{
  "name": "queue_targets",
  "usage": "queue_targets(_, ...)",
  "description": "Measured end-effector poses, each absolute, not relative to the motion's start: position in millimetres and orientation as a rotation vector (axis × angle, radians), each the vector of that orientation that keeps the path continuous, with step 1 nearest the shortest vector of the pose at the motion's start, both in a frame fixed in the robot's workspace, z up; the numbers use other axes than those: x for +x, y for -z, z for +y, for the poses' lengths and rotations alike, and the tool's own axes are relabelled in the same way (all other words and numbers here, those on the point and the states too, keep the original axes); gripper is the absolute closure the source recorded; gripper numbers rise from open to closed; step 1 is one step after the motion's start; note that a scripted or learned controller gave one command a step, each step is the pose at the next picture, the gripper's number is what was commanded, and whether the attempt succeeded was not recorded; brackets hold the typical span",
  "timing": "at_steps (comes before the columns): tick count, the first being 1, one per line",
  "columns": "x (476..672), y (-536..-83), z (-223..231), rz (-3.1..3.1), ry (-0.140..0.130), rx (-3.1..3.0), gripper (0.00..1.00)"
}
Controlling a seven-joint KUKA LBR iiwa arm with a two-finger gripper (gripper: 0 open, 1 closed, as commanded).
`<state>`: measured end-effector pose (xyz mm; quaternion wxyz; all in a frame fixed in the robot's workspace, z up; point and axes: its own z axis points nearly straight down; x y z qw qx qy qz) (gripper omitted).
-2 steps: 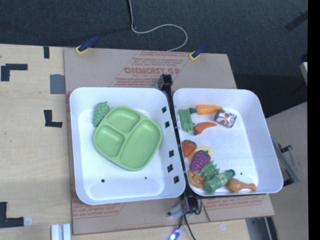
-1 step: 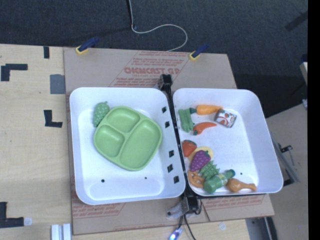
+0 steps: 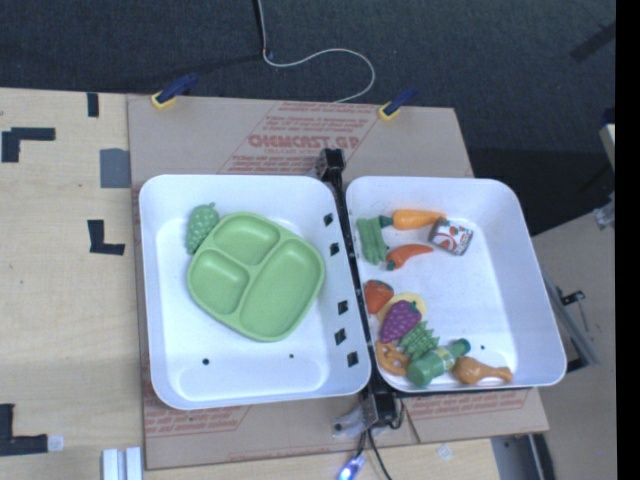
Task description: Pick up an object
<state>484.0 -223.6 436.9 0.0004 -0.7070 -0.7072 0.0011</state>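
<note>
Toys are seen crowded in the right bin (image 3: 500, 268) in the camera view: carrot (image 3: 416, 218), can (image 3: 451, 236), purple grapes (image 3: 399, 320). A green plate (image 3: 256, 276) sits in the left bin (image 3: 165, 268). The hand's state cannot be told. Neighbours could be caught together because the pieces touch.

The scene is lit evenly and fairly brightly from above, with no single strong source to be made out. The two white bins (image 3: 160, 268) are rendered close to overexposed, so that little surface detail is kept on their floors. Only soft, short shadows are cast, as under the green divided plate (image 3: 257, 278). The dark carpet (image 3: 450, 28) at the top is reproduced as grainy and underexposed. Overall sharpness is low: the printing on the cardboard sheet (image 3: 300, 133) is slightly blurred, and the small toy foods are softened.
</note>
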Motion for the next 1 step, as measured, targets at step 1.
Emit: queue_targets(1,484.0,-417.9,-223.5,-2.222,-0.003,-2.22,1.0)
